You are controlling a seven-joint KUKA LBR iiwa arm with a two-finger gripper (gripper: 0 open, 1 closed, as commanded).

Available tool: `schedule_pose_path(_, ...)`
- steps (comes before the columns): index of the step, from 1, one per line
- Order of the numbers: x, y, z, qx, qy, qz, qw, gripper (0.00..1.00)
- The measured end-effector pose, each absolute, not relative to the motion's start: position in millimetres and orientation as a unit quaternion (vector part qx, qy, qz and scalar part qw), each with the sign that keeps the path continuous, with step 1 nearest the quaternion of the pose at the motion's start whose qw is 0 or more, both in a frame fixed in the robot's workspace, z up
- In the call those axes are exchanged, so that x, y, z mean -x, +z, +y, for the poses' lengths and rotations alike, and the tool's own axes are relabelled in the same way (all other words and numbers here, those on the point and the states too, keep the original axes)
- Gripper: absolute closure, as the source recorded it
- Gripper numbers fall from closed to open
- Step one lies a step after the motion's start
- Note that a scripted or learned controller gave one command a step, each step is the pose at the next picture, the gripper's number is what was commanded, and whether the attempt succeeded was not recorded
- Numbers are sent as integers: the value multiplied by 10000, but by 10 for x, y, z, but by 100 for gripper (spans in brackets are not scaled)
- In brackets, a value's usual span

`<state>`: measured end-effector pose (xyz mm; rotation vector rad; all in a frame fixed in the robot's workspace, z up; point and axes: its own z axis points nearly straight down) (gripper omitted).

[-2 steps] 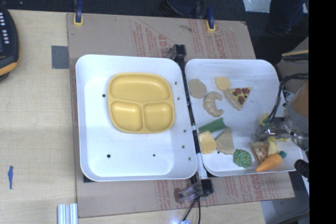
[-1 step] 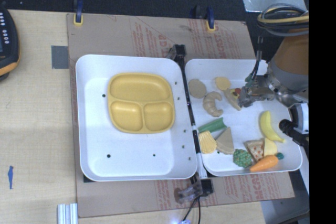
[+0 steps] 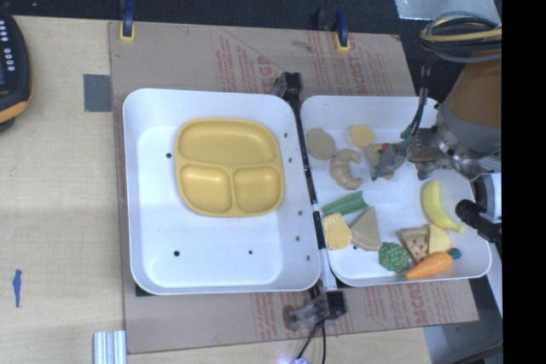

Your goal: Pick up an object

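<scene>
We found the claw (image 3: pixel 386 164) low in the right bin (image 3: pixel 341 273), its grip unreadable, beside a croissant (image 3: pixel 346 168) we judged light, rigid plastic, best pinched across its middle.

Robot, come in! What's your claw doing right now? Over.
Gripper low in right bin, holding nothing seen. Croissant beside it, untouched. Banana nearby.

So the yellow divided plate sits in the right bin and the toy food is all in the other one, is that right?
Not quite. The camera view shows the yellow plate in the left bin. The toy food, such as the banana and carrot, is all in the other one, the right bin.
</scene>
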<state>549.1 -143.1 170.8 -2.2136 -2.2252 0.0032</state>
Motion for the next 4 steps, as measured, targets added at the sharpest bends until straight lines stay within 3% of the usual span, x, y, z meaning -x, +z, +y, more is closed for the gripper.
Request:
schedule_pose_path(1, -5272, 891, -1203, 7058, 12, -7084, 23, 0)
schedule_pose_path(2, -5115, 941, -969, 7057, -2, -7085, -20, 0)
schedule_pose_path(3, -6479, 940, -1021, 7041, -27, -7101, -45, 0)
schedule_pose_path(4, -6571, 927, -932, 7052, 3, -7090, -1, 0)
